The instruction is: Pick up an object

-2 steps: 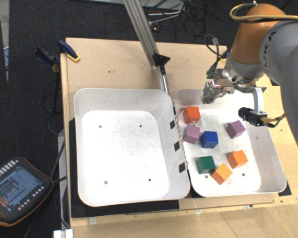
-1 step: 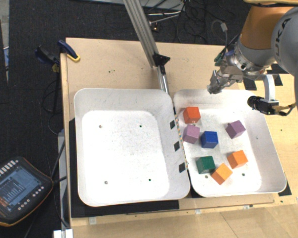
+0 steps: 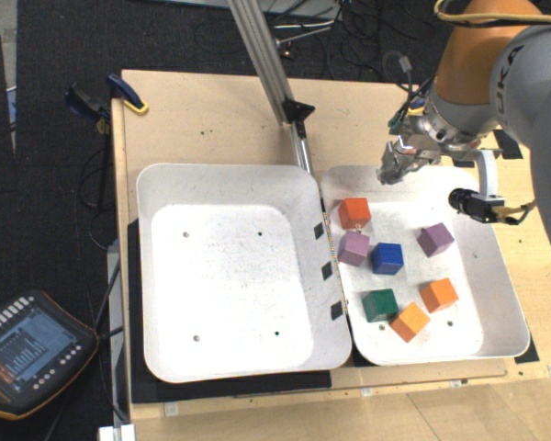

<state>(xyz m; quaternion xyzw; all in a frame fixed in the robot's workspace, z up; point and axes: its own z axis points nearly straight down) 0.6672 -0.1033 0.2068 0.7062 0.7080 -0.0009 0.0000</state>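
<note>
The right bin (image 3: 496, 333) holds several small cubes. An orange-red cube (image 3: 354, 213) sits nearest the back, with a pale purple cube (image 3: 354, 247) and a blue cube (image 3: 387, 258) just in front of it. A darker purple cube (image 3: 435, 239) lies to the right. A green cube (image 3: 380, 304) and two orange cubes (image 3: 410, 322) (image 3: 438, 294) lie toward the front. My gripper (image 3: 392, 172) hangs over the bin's back edge, above and to the right of the orange-red cube, with nothing visibly in it.
The left bin (image 3: 156, 246) stands beside the right one. A slanted metal pole (image 3: 262, 49) crosses the back of the bench down to the gap between the bins. A blue and yellow clamp (image 3: 124, 95) grips the bench's left corner. A teach pendant (image 3: 28, 352) lies at the lower left.
</note>
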